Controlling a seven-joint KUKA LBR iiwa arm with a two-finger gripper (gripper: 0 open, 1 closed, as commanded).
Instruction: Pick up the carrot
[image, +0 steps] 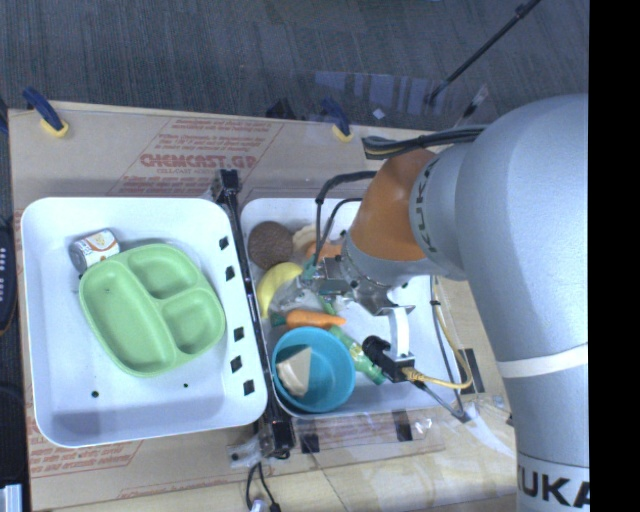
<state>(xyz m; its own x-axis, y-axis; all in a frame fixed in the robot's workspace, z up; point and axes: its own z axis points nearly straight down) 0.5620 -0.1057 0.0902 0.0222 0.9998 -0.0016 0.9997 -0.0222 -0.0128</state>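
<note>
The orange carrot (314, 320) lies in the right bin (440, 352), between a yellow banana (277, 285) and a blue bowl (313, 369). My gripper (325, 283) reaches down into this bin just above and behind the carrot, its tip over a clear crumpled wrapper beside the banana. The wrist and its orange band hide much of the bin's far side. I see nothing held in the gripper.
A brown round object (269, 243) sits at the right bin's far left, and a green item (361, 362) lies by the bowl. In the left bin (60, 400) are a green divided plate (152, 307) and a small carton (94, 247).
</note>
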